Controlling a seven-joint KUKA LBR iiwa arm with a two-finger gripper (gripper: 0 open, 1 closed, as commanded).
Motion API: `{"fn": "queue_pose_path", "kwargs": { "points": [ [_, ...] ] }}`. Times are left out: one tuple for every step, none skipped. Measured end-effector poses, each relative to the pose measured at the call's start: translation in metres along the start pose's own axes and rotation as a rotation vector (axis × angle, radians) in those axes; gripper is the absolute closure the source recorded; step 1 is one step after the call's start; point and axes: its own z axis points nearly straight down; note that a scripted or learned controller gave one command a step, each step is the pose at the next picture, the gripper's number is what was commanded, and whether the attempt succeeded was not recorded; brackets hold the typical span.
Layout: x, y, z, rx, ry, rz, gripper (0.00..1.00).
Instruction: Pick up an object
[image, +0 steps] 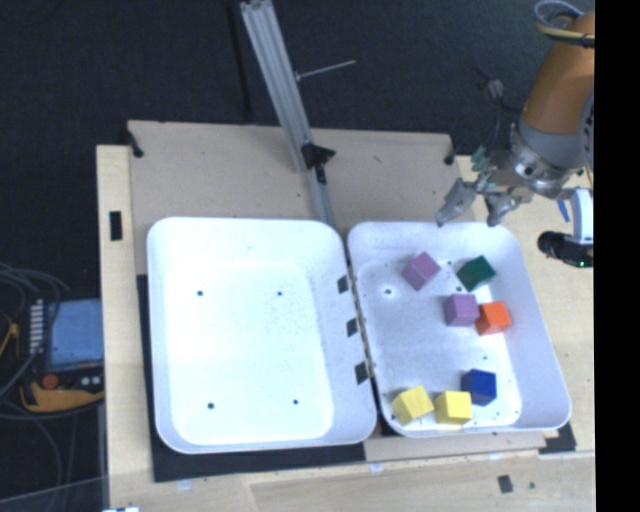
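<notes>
The right bin holds several small blocks: two purple ones, a dark green one, an orange one, a blue one and two yellow ones. My gripper hangs over the bin's far rim, above and behind the green block. Its two fingers stand apart, open, with nothing between them.
The left bin lies beside the right one, joined by small clips along the shared edge. A slanted metal rail runs from the top down to the bins' junction. Cables and a blue box sit off the bench at left.
</notes>
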Motion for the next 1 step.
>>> {"fn": "queue_pose_path", "kwargs": {
  "points": [
    [-0.0001, -0.0001, -0.0001, 0.001, -0.001, -0.002, 0.00]
  ]
}}
